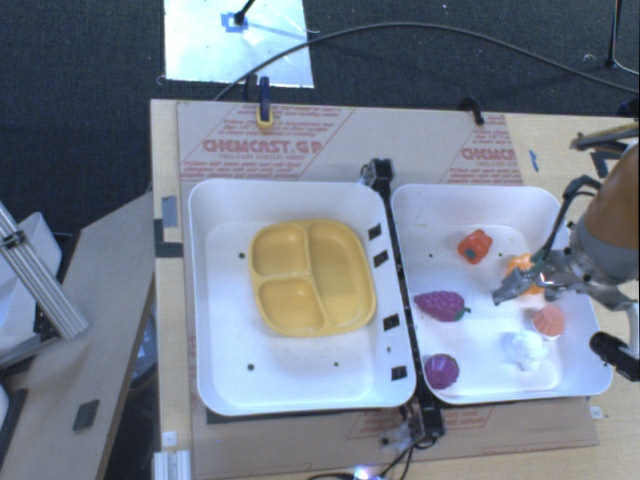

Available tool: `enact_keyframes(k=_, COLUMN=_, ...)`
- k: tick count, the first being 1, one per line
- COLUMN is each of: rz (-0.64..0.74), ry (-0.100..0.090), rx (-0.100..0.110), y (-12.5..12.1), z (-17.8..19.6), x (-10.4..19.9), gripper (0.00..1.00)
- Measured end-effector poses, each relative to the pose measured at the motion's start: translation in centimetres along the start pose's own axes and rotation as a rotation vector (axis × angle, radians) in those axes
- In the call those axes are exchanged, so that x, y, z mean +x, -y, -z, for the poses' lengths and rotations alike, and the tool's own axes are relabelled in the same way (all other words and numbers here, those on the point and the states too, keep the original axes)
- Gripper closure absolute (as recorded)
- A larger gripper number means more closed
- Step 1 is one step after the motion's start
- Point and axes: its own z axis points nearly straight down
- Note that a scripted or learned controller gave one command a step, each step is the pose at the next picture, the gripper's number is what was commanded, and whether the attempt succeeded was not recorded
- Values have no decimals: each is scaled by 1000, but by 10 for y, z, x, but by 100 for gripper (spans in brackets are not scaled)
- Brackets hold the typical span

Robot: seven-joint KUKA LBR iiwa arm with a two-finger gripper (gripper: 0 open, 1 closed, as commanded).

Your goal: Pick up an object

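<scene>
Gripper (pixel 512 290) low in the right bin (pixel 420 208) near its right wall — jaws' state cannot tell. Small orange object (pixel 519 264) touches the tip on its far side.

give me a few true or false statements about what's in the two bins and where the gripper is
1. A yellow divided plate lies in the left bin. True.
2. The purple grape bunch lies on the plate. False: it lies in the right bin.
3. The gripper is over the right bin. True.
4. The red-orange pepper lies in the left bin. False: right bin.
5. A white object lies near the right bin's front edge. True.
</scene>
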Motion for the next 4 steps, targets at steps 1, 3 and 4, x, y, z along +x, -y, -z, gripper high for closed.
enact_keyframes(k=1, rz=-1, ry=0, rx=1, y=0, z=-52, x=1, gripper=0)
enact_keyframes(k=3, rz=1, ry=3, rx=-8, y=2, z=24, x=-2, gripper=100)
enact_keyframes(k=4, rz=2, ry=4, rx=-8, y=-5, z=76, x=-11, gripper=100)
